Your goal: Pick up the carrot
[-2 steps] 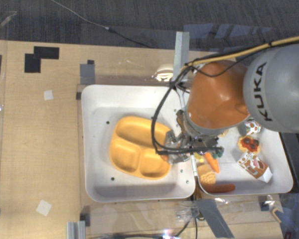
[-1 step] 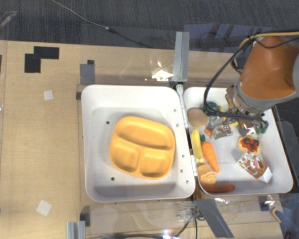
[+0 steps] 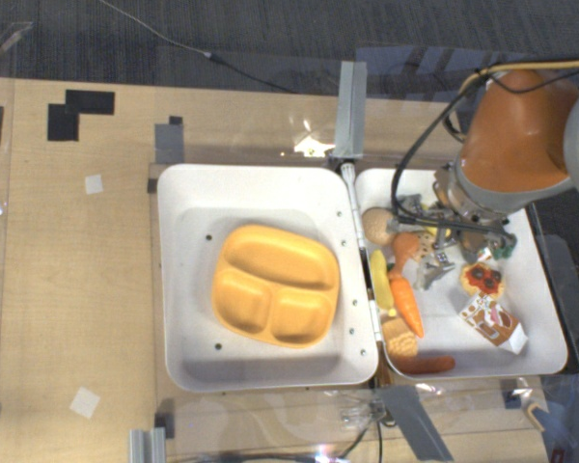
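Nearest us, at the front edge of the right-hand shallow white bin (image 3: pixel 545 350), we see one reddish-brown sausage-shaped piece (image 3: pixel 425 364) lying flat, with one tan waffle-textured block (image 3: pixel 398 337) just behind it. The tapered orange carrot (image 3: pixel 405 303) lies beside that block, near the bin's left wall, its thick end pointing away from us and its tip toward the sausage piece. Just left of the carrot stands one slim yellow corn-like piece (image 3: pixel 377 277), and behind them sit one beige rounded item (image 3: pixel 376 225) and one orange rounded item (image 3: pixel 405 248). To the right lie one red-and-orange flower-patterned piece (image 3: pixel 481 278) and one white-and-brown printed packet (image 3: pixel 492 320). The left white bin (image 3: pixel 174 258) holds one yellow moulded plastic tray with three compartments (image 3: pixel 275 285). The grey arm with its orange band (image 3: pixel 514 133) hangs over the back of the right bin, and its metal gripper (image 3: pixel 444 244) sits low just right of the carrot's thick end; whether the jaws are open or closed we cannot tell, nor whether they touch anything. Both bins rest on the light wooden desk (image 3: pixel 68 287).
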`<control>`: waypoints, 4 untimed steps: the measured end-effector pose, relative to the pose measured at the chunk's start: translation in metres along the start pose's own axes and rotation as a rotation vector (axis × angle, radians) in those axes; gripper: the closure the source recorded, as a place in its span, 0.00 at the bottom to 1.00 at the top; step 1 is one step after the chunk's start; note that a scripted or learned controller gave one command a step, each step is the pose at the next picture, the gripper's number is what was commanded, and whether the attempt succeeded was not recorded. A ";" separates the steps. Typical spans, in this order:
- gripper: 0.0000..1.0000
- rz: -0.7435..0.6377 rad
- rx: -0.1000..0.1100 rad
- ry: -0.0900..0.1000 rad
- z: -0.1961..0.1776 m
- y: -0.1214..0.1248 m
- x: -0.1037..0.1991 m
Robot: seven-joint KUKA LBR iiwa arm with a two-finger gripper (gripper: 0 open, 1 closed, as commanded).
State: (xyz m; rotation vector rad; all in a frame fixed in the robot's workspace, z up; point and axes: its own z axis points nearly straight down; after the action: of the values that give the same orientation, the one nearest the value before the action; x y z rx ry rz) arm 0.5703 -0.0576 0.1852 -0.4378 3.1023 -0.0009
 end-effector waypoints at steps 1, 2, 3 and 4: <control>0.00 -0.019 -0.002 0.004 0.060 -0.019 0.029; 0.00 0.175 0.002 -0.006 0.095 -0.015 0.033; 1.00 0.169 0.005 -0.016 0.082 -0.015 0.029; 0.00 0.169 0.004 -0.015 0.083 -0.015 0.030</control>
State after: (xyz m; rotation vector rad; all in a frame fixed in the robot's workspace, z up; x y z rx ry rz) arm 0.5465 -0.0799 0.1022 -0.1737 3.1128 -0.0031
